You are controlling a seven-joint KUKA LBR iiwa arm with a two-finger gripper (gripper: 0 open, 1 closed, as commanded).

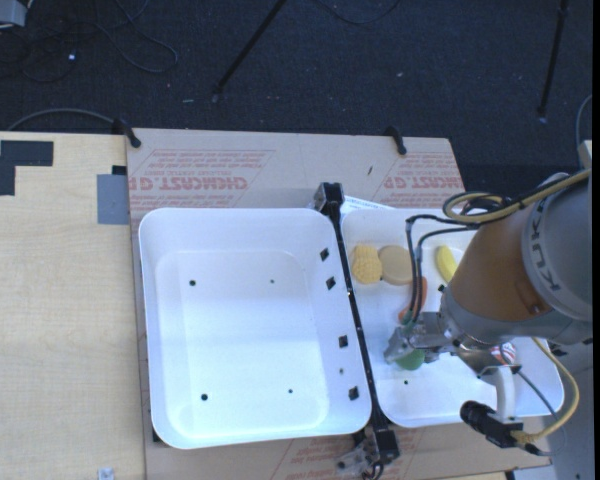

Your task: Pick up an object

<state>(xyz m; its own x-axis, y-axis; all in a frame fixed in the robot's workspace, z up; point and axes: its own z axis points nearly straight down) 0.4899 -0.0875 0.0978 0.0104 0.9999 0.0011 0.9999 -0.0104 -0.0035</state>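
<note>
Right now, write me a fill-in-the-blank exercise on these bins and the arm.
1. The end effector is over the ____ bin.
2. The yellow sponge-like piece lies close to the black ____ between the two bins.
3. The band above the arm's wrist is ____.
4. A small ____ object lies on the bin floor at the end effector.

Missing words: right; divider; orange; green

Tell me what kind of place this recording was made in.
Probably a robotics lab test bench. A robot arm reaches over two white bins set on cardboard, beside a wooden bench top, with cables and stand legs on dark carpet behind.
</note>
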